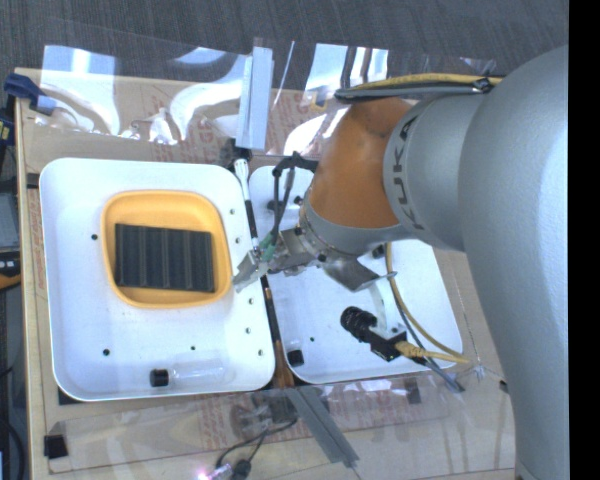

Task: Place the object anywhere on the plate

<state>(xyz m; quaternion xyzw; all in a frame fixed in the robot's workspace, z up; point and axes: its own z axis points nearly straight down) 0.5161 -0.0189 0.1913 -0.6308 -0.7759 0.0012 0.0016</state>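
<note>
While the grey arm (480, 168) reached in from the right and covered much of the right bin (435, 313), its orange band (355, 173) sat above the wrist over that bin's upper left part. The jaws (252, 265) lay at the seam between the two bins, pointing left toward the left bin (70, 328), just past the right edge of the plate. Whether the jaws were spread or pressed together could not be told, since the metal tips blurred into the bin rims there. A small greenish thing (267, 251) showed right beside the jaws at the wrist end (too small to name, and it was not clear whether it was the object or part of the tool), so the object's place could not be settled beyond that spot. The plate (166, 249), yellow with rounded corners and a dark ribbed rectangle in its middle, rested in the upper centre of the left bin, apart from the bin walls. A black fitting (370, 333) with a yellow cable (415, 333) hung over the lower part of the right bin. Both bins stood side by side on the brown tabletop (130, 438), with clear plastic sheeting (180, 88) glinting along its far edge.
</note>
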